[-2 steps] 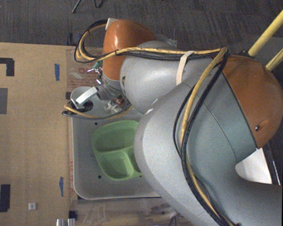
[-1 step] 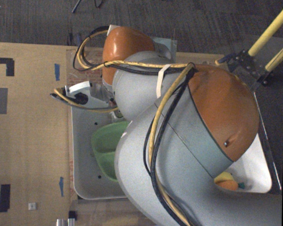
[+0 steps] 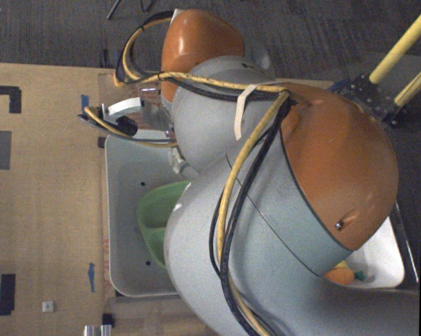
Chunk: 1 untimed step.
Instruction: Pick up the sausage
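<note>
While the arm (image 3: 264, 221) is looming over the white bin (image 3: 123, 195), hiding most of it, a green bowl (image 3: 154, 213) is peeking out beside it; the sausage is lying somewhere unseen, so a blind grab risks missing.

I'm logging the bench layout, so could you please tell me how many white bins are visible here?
2: one white bin left of the arm, holding a green object; another white bin at lower right, holding an orange object. The arm hides most of both, so other contents may be concealed.
</note>
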### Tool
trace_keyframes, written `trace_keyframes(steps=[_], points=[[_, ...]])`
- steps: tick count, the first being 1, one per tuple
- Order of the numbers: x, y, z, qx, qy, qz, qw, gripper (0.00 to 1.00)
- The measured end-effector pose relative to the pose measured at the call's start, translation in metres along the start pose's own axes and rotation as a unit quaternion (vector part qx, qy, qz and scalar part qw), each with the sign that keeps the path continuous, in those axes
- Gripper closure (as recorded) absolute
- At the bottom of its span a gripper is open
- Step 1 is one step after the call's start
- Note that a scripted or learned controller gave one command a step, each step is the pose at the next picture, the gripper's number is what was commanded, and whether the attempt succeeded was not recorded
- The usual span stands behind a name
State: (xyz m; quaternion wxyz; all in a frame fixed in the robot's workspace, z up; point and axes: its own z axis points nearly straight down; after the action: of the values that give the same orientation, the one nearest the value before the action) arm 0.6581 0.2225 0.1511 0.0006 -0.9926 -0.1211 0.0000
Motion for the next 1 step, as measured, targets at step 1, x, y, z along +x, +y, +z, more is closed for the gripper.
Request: trace_keyframes(steps=[1], points=[[0.0014,-0.0026,0.0647,0.001,0.001,0.021,0.9998,1.0]])
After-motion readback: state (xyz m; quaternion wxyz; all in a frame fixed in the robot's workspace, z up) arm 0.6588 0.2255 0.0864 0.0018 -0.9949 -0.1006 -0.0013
